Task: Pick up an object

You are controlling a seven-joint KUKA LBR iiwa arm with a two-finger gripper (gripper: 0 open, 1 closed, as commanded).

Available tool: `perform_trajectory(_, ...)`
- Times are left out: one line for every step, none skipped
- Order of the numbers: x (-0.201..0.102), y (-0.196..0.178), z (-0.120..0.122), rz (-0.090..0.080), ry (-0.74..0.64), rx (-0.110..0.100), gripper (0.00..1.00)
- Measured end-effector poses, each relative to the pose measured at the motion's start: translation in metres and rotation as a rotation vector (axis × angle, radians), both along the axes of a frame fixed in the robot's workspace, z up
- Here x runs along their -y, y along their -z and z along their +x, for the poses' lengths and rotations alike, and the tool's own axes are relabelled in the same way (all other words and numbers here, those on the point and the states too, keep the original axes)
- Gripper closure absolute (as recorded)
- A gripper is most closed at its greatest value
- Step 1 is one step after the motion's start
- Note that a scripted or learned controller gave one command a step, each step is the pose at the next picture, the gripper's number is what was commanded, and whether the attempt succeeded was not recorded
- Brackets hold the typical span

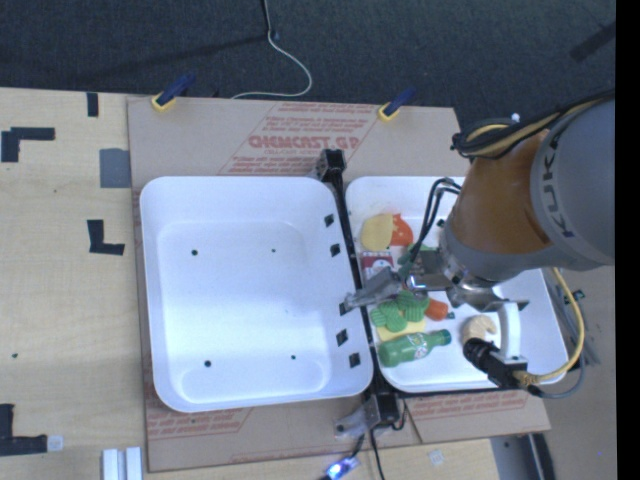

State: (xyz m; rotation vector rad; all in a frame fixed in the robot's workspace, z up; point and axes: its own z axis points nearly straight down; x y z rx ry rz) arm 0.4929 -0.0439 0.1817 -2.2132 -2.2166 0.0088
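My gripper (385, 290) hangs low over the left part of the right bin (455, 373), its grey fingers pointing left toward the divider. Just under and beside it lie green toy pieces (398, 317) and a small red-and-white box (377, 264). A green bottle (412, 346) lies on its side near the bin's front. A yellow round item (377, 231) and a red piece (401, 232) sit further back. An orange bit (437, 310) and a cream-coloured piece (481, 325) lie to the right. I see nothing clearly between the fingers.
The left bin (240, 288) stands beside the right one, with a black divider strip (345, 258) between them. The arm's orange and grey body (520, 208) covers the right bin's back right. Cables run along the right rim. Cardboard lies under both bins.
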Motion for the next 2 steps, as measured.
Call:
perform_trajectory(0.073, 0.067, 0.005, 0.026, -0.006, 0.01, 0.0)
perform_trajectory(0.07, 0.09, 0.05, 0.046, -0.036, -0.043, 0.0)
